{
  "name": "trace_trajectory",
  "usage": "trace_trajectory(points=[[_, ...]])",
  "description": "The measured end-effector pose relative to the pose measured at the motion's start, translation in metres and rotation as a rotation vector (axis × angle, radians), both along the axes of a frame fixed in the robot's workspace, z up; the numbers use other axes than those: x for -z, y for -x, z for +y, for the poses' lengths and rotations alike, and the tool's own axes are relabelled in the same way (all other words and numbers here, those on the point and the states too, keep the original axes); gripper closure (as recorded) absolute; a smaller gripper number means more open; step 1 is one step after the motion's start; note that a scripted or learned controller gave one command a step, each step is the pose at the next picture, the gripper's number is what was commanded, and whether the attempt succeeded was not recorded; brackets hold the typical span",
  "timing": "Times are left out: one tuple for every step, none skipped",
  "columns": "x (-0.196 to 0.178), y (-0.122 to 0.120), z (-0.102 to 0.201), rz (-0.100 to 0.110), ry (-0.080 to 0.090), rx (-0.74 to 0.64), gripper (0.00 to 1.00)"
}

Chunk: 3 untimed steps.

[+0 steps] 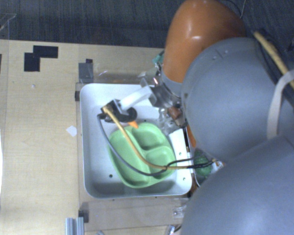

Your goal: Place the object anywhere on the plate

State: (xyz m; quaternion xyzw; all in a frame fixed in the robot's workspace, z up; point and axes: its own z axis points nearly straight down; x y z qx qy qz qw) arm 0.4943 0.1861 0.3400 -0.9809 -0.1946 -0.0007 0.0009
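Nearest the camera, the left bin's (95,166) front rim, with bare white floor along its left wall. Mid-bin, the green divided plate (148,143), its right edge under the overhanging arm (235,106). Farther back, a small orange object (133,125) at the plate's far rim. The gripper (167,120) is just right of it; whether it is spread or closed cannot be told.
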Motion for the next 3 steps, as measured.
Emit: trace_trajectory(points=[[0.091,0.008,0.042,0.001,0.002,-0.305,1.00],[0.090,0.008,0.042,0.000,0.001,-0.305,0.00],[0.080,0.007,0.043,0.000,0.002,-0.311,1.00]])
